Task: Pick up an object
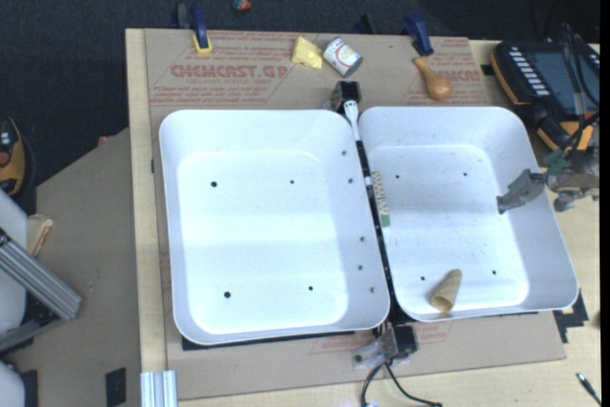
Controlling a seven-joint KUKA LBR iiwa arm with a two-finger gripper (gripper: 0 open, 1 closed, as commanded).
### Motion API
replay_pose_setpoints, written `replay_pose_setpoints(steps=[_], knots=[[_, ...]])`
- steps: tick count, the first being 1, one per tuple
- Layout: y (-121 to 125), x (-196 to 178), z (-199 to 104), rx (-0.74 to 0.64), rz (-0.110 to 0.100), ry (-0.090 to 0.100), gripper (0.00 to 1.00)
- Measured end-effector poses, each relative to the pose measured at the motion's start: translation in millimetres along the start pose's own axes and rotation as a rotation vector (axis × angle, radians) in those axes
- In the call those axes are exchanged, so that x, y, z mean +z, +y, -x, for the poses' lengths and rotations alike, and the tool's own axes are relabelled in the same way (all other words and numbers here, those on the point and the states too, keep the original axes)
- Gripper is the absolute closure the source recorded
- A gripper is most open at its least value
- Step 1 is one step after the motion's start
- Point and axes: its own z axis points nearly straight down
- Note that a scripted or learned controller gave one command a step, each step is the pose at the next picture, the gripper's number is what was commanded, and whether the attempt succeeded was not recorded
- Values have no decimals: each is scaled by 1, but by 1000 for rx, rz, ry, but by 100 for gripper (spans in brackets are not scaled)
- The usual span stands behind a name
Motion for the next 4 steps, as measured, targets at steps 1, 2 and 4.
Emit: replay_pose_setpoints(steps=[1,2,4], knots=[[-9,-169,-4,-3,21,-7,0],[12,-291,-11,-3,18,-6,0],[14,-204,-54,-2,6,-3,100]])
